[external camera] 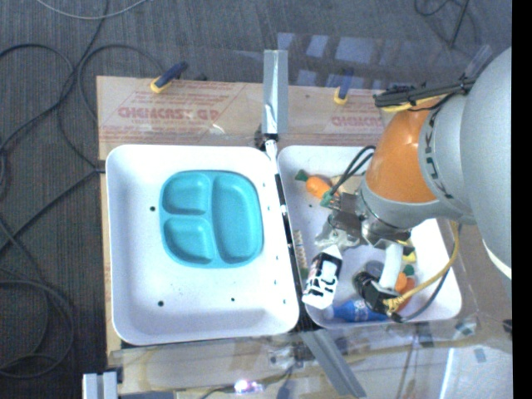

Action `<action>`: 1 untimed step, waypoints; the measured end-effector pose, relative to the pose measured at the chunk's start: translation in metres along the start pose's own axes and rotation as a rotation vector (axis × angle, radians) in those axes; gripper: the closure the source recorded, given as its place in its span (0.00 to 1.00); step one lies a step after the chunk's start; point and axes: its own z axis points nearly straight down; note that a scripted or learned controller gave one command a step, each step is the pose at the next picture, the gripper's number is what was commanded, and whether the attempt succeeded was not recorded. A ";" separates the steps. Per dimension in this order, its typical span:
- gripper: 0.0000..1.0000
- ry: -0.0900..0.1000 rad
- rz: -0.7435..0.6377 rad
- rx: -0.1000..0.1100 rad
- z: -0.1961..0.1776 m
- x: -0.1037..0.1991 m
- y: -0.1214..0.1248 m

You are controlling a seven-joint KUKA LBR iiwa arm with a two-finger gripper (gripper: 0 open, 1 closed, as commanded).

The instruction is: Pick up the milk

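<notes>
Camera view: the milk carton (323, 279) leans on the right bin's (445, 306) left wall, crowded by a blue bottle (357, 312). The arm (416, 169) bends low over it. Whether the gripper (341, 238) is apart or together cannot be told.

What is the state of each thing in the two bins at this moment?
milk carton: lying tilted against the left wall of the right bin, not lifted.
blue tray: flat in the left bin, nothing in its compartments.
carrot: lying near the back of the right bin.
blue bottle: lying on its side at the front wall.
gripper: low over the right bin, above the milk carton.
</notes>
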 end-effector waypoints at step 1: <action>0.00 0.000 0.000 0.000 0.000 0.000 0.000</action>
